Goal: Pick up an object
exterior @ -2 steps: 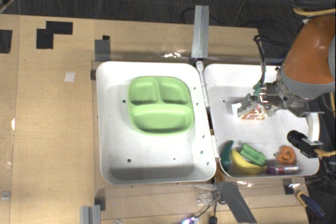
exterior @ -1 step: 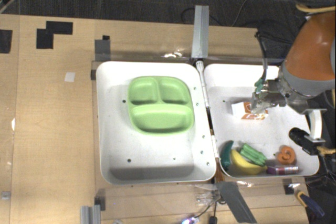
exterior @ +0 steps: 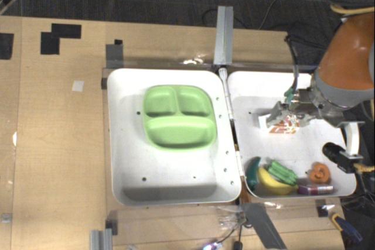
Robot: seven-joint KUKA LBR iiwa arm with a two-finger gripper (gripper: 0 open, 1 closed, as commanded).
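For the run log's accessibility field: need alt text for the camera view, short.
Overhead view of the grey-and-orange arm reaching from the right into the right white bin, its gripper just above a small red-and-white packet. A banana, green and orange toys cluster at that bin's near edge; the left bin holds a green divided plate.

Two bins are set side by side on the bench (exterior: 53, 143). A divided plate (exterior: 179, 116) is placed centrally in the left bin (exterior: 126, 184). In the right bin (exterior: 252, 91), a packet (exterior: 283, 125) lies near centre; toys (exterior: 287, 177) are clustered toward six o'clock.
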